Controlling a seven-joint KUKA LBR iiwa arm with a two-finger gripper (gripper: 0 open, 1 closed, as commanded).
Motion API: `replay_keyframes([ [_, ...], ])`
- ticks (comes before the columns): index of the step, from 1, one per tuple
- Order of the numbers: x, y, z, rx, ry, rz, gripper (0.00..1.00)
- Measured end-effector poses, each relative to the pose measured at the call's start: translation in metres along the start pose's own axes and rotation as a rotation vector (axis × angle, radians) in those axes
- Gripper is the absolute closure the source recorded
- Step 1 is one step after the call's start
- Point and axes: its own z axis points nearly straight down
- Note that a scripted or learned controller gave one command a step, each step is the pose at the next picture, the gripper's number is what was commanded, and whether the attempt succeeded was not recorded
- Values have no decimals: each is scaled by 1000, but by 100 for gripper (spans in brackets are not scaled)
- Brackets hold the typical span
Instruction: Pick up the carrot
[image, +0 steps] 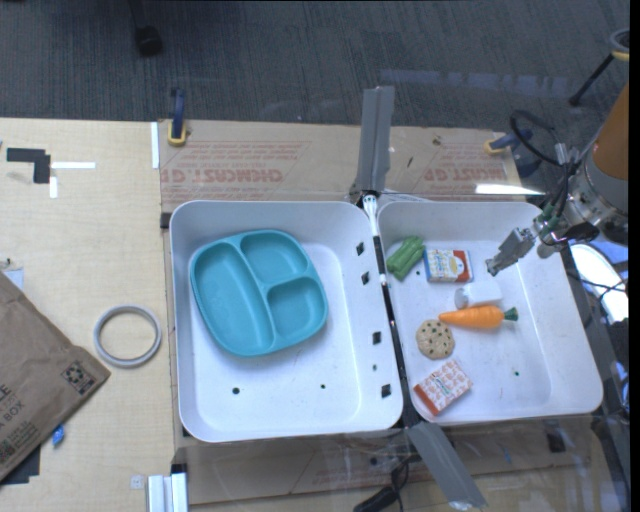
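Carrot not yet taken; jaws hang above the right bin.

The carrot (473, 317), orange with a green stub at its right end, is seen lying flat on the floor of the right bin (560, 350), below and just left of the jaws (505, 257). Nothing is gripped between them; whether they are spread cannot be told. Descent, closing and lifting are judged to remain.

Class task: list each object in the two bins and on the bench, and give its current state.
carrot: lying flat, untouched
cookie: flat, beside the carrot
green vegetable: lying near the divider
upper carton: lying flat
lower carton: lying flat
blue plate: upright, nothing in its compartments
tape ring: flat on the bench
gripper: above the right bin
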Motion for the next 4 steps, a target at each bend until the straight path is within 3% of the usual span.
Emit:
replay_keyframes([
  [1, -31, -38, 164, -1, 0, -105, 0],
  [2, -6, 24, 175, -4, -2, -110, 0],
  [3, -11, -27, 176, -1, 1, 157, 0],
  [4, -12, -27, 167, -1, 1, 160, 100],
])
